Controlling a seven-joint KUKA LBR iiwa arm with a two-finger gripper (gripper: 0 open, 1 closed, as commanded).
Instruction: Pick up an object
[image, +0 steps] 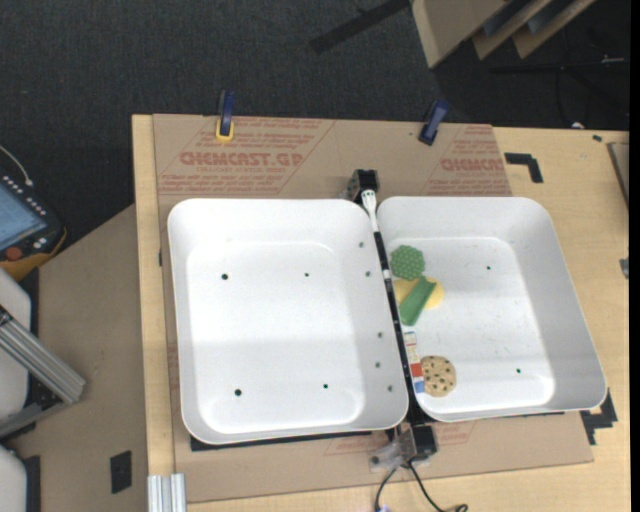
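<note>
1. At the gripper end, nothing could be told: how far it stood open, and whether it had hold of anything, could not be judged from this moment.
2. Nearest the arm's side lay the right bin (560, 300), and all the objects were in it, bunched against its left wall beside the seam with the left bin (270, 330).
3. A green disc (407, 262) lay furthest up, touching or just overlapping a yellow piece (406, 291). A green bar (424, 300) lay tilted against that piece's lower right.
4. A cookie (437, 375) sat apart from these, near the bin's lower left corner, with a small red and white bit (416, 369) just beside it at the wall.
5. Judged from this, the pick had not begun; every object rested on the bin floor.
6. Risks, as I judged them:
   - The wall was so close that a finger coming down on the left of any object could strike the rim or the seam.
   - The disc, yellow piece and bar were crowded, so closing on one could nudge or drag its neighbours, or catch two and drop both.
   - The cookie and disc looked flat; the gripper could slide over them and close on nothing.
   - The cookie seemed the safest target, though the corner left little room.
</note>
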